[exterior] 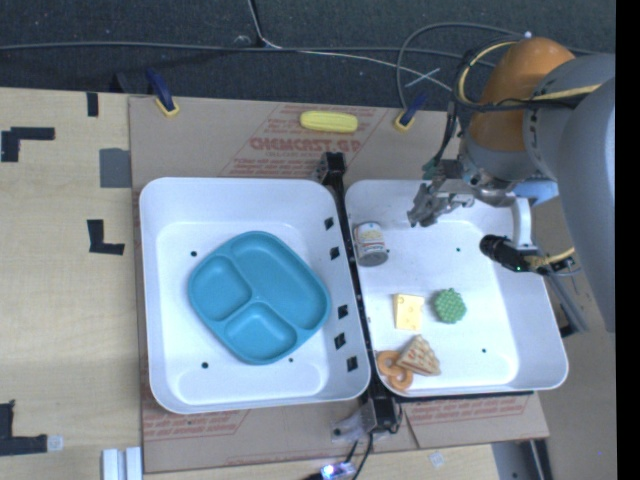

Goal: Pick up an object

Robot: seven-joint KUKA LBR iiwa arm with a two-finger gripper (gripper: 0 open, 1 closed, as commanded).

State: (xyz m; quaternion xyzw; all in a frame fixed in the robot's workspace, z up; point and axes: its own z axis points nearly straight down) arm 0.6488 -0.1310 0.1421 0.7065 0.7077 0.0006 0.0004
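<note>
Right bin (530, 363) holds the candidates. Small can (370, 243), on its side, lies at the bin's left wall near the far corner. Yellow cheese-like block (408, 311) and green knobbly ball (450, 306) sit mid-floor, just beside each other but apart. Wedge of sandwich or pizza (421, 356) and a pretzel (393, 369) touch at the near-left corner, the pretzel up on the rim.

Gripper (428, 208) hangs over the bin's far edge, between the can and the far-right corner; nothing between the jaws, and whether they are spread or closed I cannot tell.

Judgement: green ball or yellow block is the best target, with free floor on all sides for a straight descent. Centre over one only, so the jaws don't nudge the neighbour. The can hugs the wall, little room for a finger there. Pretzel pair is crowded against the rim.

Left bin (160, 268) carries a blue divided plate (258, 295). Yellow banana-like toy (328, 121) lies on the table beyond the bins.
</note>
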